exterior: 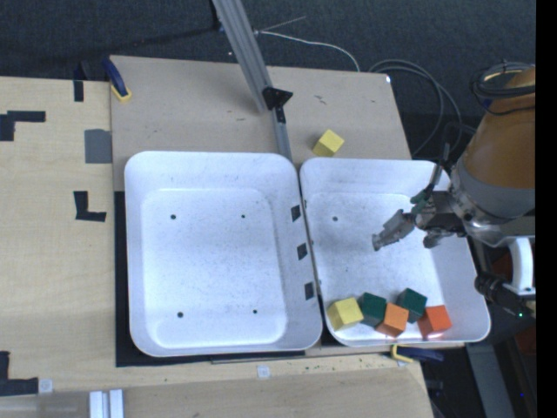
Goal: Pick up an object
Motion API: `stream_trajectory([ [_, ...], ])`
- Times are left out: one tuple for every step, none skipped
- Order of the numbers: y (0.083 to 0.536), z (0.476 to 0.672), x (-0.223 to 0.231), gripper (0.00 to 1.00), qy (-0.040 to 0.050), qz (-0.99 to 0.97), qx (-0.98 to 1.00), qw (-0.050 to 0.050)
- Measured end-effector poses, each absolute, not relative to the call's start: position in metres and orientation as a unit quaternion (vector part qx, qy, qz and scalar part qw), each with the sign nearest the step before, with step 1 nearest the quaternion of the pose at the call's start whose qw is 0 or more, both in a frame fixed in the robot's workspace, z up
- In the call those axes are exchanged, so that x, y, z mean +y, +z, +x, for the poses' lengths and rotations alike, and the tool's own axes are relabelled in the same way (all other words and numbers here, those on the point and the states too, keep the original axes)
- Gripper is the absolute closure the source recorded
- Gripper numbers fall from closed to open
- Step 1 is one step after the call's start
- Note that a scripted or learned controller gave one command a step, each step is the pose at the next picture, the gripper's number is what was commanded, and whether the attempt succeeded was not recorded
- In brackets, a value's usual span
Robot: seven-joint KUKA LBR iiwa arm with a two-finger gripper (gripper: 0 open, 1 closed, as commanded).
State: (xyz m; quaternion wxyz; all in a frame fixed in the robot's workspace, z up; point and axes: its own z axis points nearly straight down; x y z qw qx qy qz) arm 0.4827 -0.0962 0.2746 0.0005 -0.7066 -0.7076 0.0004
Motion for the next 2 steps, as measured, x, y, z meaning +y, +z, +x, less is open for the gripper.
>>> stream_trajectory([
  [0.203, 0.489, -0.109, 0.0, 0.0031, -0.707, -0.707, 0.003],
  [0.233, 0.53, -0.096, 0.0, -0.0007, -0.706, -0.708, -0.001],
])
